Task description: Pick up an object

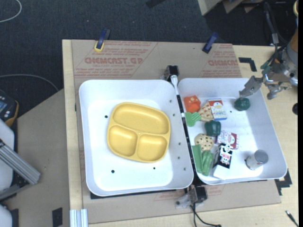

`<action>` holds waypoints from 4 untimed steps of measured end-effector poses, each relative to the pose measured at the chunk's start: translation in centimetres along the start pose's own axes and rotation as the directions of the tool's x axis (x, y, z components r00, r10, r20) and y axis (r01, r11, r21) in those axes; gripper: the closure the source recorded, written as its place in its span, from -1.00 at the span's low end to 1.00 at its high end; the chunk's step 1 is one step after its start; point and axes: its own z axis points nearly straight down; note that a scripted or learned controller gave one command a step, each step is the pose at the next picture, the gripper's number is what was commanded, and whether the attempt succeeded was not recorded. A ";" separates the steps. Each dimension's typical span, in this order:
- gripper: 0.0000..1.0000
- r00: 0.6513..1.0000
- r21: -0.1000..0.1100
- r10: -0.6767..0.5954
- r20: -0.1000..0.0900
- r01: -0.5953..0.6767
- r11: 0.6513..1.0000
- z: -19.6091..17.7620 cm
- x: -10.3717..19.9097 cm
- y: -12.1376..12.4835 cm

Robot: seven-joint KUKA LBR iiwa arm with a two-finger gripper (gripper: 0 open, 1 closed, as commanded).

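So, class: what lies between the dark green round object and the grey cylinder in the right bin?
In the camera view, just bare white bin floor separates the dark green round object from the grey cylinder.

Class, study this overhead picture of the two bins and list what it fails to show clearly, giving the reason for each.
1. Gripper, camera view: small and blurred against the right bin; whether its fingers are open or shut is unclear.
2. Arm: cut off by the right edge.
3. Small boxes: print too small to read.
4. Toy food pile: pieces overlap, hiding each other's lower parts.
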 end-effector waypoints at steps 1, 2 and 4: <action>-1.00 1.000 -0.014 -0.003 0.003 0.003 1.000 -0.8 0.1 0.2; -1.00 1.000 -0.006 -0.003 0.000 0.003 1.000 5.6 0.3 0.0; -1.00 1.000 -0.007 -0.003 0.001 0.003 1.000 17.0 0.6 -0.4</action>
